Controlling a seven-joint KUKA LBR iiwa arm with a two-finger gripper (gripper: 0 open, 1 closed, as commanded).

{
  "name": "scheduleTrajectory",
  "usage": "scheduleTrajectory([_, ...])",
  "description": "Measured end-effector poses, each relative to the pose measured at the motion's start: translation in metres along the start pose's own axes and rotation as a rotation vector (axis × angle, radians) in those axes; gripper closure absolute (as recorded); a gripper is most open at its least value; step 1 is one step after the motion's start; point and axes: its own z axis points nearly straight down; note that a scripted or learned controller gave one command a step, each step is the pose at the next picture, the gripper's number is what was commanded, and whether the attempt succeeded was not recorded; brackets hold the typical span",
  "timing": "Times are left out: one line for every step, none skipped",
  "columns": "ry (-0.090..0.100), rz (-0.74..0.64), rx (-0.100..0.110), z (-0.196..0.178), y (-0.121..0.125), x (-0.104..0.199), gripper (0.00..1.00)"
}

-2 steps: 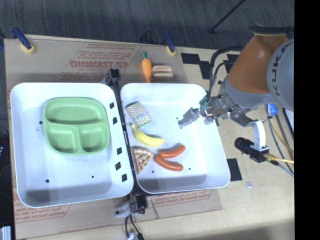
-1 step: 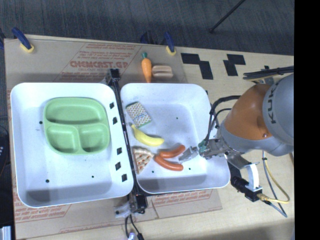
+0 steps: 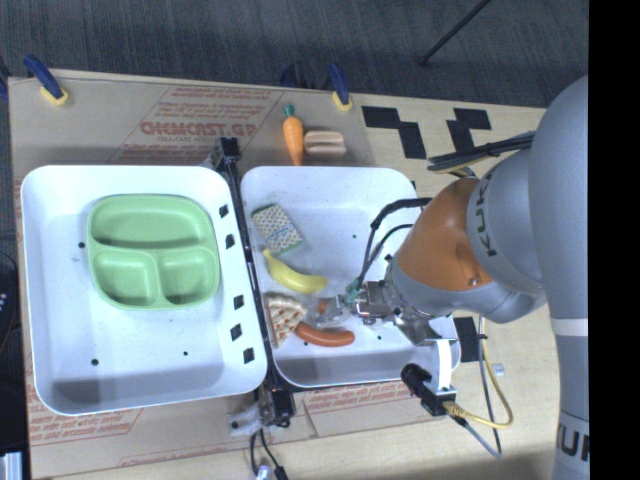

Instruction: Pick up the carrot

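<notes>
One carrot [image 3: 292, 137] far from claw [image 3: 352, 306]

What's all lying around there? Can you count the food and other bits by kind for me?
Carrot: 1
Sandwich-like bun: 1
Banana: 1
Hot dog sausage: 1
Waffle-like piece: 1
Patterned packet: 1
Green divided plate: 1
Total: 7

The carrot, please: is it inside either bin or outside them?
Outside. The carrot lies on the cardboard beyond the right bin's far rim, beside a sandwich-like toy.
</notes>
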Motion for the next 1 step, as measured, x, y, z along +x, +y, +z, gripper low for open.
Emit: scheduleTrajectory([-0.001, 0.281, -0.001, -0.0141, 0.0315, 0.0089, 0.00])
